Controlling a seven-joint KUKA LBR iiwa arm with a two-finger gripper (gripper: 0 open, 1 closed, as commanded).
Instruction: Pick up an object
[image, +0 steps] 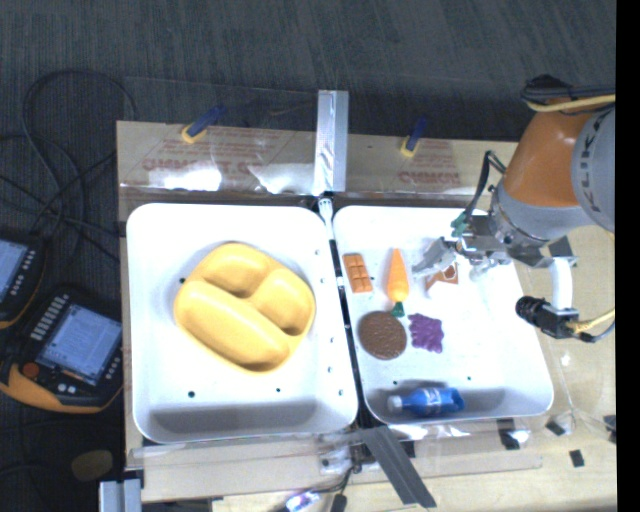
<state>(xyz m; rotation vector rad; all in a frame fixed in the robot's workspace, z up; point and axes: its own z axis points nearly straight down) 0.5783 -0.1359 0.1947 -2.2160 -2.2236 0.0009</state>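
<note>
On the far left, off the bench, sit two handheld control pendants (62, 345) with lit screens and dark cables looping above them. Next comes the left bin (150, 250), and a large yellow bread-shaped lump (244, 305) lies in its middle. Across the divider is the right bin (520, 390). Along its left side a small orange block (357, 272) lies just beside an upright-lying orange carrot (397, 274) with a green tip. Below them rests a brown round disc (382, 334), and a purple cluster (427, 332) sits just beside it on the right. Near the front wall a blue bottle (428, 401) lies on its side. Farther right, my gripper (447, 256) reaches into the upper part of this bin, close to a small brown-and-white piece (445, 274). I cannot tell whether that piece is in my grasp, nor how my gripper is set. My grey wrist and orange band (545, 160) rise behind it at the right edge.
</note>
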